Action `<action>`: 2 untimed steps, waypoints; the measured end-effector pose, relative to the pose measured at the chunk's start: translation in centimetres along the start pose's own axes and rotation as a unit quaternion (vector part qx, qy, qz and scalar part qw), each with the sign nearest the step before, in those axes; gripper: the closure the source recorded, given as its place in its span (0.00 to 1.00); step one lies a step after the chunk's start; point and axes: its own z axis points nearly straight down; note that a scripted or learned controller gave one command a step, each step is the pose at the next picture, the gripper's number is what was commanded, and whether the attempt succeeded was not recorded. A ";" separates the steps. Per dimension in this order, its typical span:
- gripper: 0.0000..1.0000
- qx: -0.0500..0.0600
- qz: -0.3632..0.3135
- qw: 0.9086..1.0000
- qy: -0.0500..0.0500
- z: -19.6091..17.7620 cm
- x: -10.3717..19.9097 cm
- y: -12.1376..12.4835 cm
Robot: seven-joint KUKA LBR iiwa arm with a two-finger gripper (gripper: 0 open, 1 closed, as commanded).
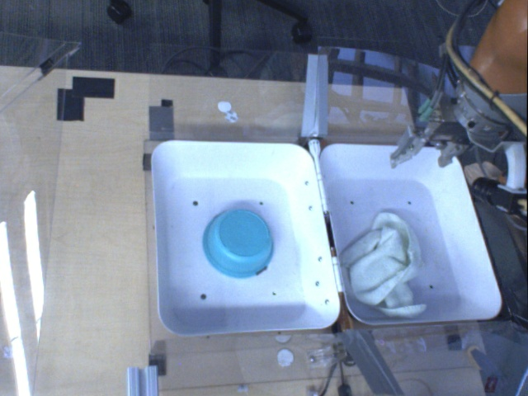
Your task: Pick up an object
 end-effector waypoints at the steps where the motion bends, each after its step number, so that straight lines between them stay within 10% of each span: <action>1: 1.00 -0.002 -0.003 1.000 0.000 -1.1 0.2 0.2; 2: 1.00 0.001 -0.031 1.000 0.000 17.3 0.2 6.0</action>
